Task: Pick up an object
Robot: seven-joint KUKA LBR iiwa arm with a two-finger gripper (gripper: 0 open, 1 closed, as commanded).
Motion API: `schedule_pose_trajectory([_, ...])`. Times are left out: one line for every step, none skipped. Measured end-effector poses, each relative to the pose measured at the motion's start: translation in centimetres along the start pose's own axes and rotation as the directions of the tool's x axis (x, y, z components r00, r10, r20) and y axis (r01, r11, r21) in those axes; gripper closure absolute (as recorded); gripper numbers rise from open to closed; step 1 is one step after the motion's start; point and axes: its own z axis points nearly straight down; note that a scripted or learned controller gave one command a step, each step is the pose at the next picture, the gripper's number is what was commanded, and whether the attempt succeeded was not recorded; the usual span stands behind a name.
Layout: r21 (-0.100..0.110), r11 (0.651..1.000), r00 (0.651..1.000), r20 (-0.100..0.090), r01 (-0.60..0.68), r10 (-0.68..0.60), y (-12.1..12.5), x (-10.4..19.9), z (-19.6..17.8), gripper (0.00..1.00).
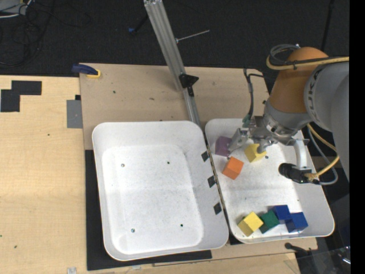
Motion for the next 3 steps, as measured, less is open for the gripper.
schedule_pose_trajectory([-0.02, 1.0, 1.0, 0.005, 0.0, 0.0, 0.5, -0.3, 2.1, 0.0])
schedule_pose_trajectory([-0.019, 1.0, 1.0, 0.005, -0.006, 0.006, 0.4, -0.5, 1.3, 1.0])
schedule_pose_trajectory([-0.011, 1.0, 1.0, 0.001, -0.008, 0.008, 0.0, -0.9, -3.0, 1.0])
